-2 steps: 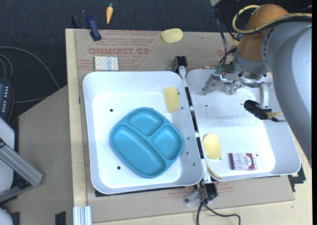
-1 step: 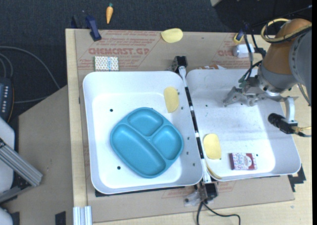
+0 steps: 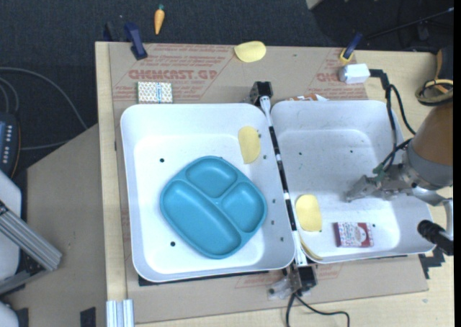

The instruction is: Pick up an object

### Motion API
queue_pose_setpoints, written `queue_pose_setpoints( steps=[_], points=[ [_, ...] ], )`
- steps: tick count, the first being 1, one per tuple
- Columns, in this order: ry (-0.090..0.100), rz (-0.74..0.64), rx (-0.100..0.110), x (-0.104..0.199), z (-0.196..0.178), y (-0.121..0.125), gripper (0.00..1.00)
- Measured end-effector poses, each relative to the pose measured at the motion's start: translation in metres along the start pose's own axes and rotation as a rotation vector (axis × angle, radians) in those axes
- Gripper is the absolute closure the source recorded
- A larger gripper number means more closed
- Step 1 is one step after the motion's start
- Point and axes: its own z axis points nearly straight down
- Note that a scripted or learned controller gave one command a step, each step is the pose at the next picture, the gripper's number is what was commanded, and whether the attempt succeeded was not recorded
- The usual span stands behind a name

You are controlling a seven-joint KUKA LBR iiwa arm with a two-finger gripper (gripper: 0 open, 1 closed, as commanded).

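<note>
Hovering low in the right bin (image 3: 338, 120) above the red packet (image 3: 353, 235), our gripper (image 3: 360, 189) seems poised to descend on it, though we cannot tell its state, with the yellow piece (image 3: 309, 212) just beside as another candidate.

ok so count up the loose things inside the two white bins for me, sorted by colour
Blue: 1, the divided plate in the left bin.
Yellow: 2, one flat piece in the left bin, another in the right bin.
Red and white: 1, the small packet in the right bin.
Total: 4
</note>
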Motion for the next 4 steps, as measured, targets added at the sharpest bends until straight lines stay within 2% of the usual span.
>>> queue_pose_setpoints(
  steps=[1,2,3,4],
  points=[
    [0.001,-0.004,-0.003,0.022,-0.001,0.108,0.0],
    [0.008,-0.004,0.003,-0.012,0.0,0.029,0.0],
    [0.0,-0.004,-0.003,-0.003,-0.001,0.144,0.0],
    [0.001,-0.002,-0.001,0.02,-0.034,0.067,0.0]
  ],
)
